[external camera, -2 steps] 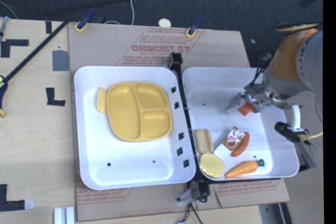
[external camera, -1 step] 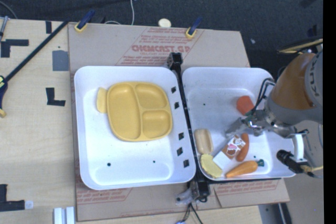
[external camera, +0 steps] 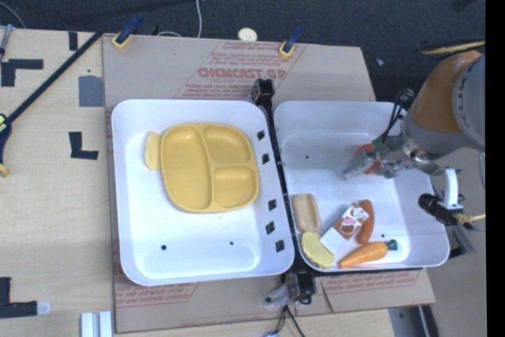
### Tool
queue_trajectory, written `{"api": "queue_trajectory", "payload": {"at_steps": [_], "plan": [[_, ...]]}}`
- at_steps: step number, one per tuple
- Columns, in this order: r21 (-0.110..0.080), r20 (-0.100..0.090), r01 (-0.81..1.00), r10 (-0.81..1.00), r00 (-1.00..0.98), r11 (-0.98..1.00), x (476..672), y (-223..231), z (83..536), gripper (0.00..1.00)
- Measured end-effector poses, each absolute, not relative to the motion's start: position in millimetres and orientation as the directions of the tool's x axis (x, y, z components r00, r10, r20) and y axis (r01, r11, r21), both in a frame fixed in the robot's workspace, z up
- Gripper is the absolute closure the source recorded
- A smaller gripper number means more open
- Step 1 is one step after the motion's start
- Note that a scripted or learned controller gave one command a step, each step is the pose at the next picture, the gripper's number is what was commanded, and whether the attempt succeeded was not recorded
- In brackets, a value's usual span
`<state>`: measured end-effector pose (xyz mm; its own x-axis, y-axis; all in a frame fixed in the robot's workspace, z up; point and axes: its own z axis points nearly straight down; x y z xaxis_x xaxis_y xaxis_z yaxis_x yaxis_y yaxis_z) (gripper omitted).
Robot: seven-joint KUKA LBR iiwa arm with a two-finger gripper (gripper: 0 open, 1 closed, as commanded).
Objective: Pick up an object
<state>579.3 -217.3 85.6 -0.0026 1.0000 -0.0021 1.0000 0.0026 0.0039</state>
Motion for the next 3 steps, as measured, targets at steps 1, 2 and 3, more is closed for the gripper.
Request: {"api": "queue_trajectory", "payload": {"at_steps": [1,2,3], "plan": [[0.003,0.001,1.000,1.000,-0.006,0.006,623.4,-172,85,0.00],[0.002,0.000,1.000,1.000,-0.004,0.004,622.1,-174,96,1.00],[0.011,0.002,1.000,1.000,-0.012,0.012,653.1,-78,191,1.00]]}}
